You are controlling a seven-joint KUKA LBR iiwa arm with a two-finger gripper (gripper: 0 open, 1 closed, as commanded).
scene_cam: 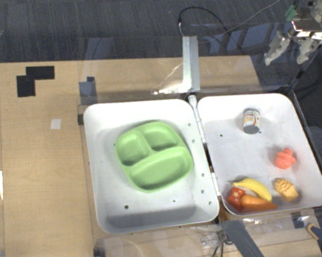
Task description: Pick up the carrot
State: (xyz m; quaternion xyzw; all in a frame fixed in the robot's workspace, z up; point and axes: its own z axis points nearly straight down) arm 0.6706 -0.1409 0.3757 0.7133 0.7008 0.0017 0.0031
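The orange carrot (257, 203) lies along the front edge of the right bin (236, 152), just below a yellow banana (254, 188) and touching a red strawberry-like piece (234, 196) on its left. My gripper (289, 52) hangs at the top right, well beyond the bin's far right corner and far from the carrot. Its two pale fingers (273, 50) are spread apart with nothing between them.
The right bin also holds a small can (251, 120) near the back, an orange-red fruit (285, 158) at right and a tan bumpy piece (285, 188) at front right. A green divided plate (153, 154) sits in the left bin (105, 158). Cables run behind the bins.
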